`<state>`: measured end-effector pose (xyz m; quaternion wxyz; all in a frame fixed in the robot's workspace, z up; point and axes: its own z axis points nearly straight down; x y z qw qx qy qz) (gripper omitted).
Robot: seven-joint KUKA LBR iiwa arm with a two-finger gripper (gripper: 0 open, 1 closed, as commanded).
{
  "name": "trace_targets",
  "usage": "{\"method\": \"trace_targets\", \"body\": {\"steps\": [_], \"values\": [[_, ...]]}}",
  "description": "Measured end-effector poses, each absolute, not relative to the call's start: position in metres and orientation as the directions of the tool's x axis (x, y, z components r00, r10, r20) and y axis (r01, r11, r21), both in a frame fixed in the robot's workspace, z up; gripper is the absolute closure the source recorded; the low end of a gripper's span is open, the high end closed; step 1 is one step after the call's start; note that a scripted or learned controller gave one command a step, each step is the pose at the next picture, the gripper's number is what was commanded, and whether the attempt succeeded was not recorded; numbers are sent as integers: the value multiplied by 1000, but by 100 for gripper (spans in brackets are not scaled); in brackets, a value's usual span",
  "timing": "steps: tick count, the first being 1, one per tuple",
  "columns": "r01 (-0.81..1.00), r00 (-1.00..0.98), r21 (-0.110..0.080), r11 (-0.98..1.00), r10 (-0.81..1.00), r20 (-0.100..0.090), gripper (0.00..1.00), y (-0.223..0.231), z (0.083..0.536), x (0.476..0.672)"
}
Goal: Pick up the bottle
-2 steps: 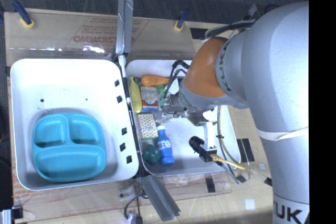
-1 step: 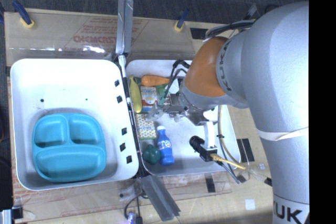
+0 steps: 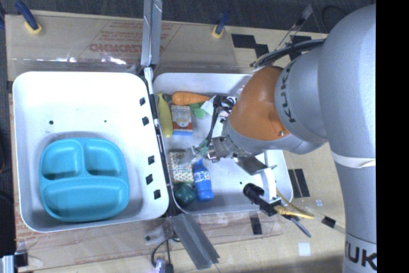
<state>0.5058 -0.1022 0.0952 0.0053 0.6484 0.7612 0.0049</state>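
Gripper point(image 3: 206, 151) state cannot be told, its tip half hidden beneath the bulky grey arm point(image 3: 332, 93) reaching in from the right over the right bin point(image 3: 192, 78). Left bin point(image 3: 77, 83) holds a blue tray point(image 3: 84, 179). Just below the gripper lies the blue bottle point(image 3: 202, 180), beside a dark green ball point(image 3: 185, 194).

Bright, even overhead light fills the scene. The white bins point(image 3: 77, 86) glare softly, nearly washed out, with faint shadows along their inner walls. The grey arm point(image 3: 345, 93) shows a soft sheen. Focus is slightly soft and small details blur.
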Motion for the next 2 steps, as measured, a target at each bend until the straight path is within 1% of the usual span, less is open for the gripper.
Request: {"method": "trace_targets", "body": {"steps": [1, 2], "values": [[986, -166, 6, 166, 986, 5, 100, -101, 102, 506], [991, -133, -6, 133, 991, 1, 100, -46, 221, 517]]}}
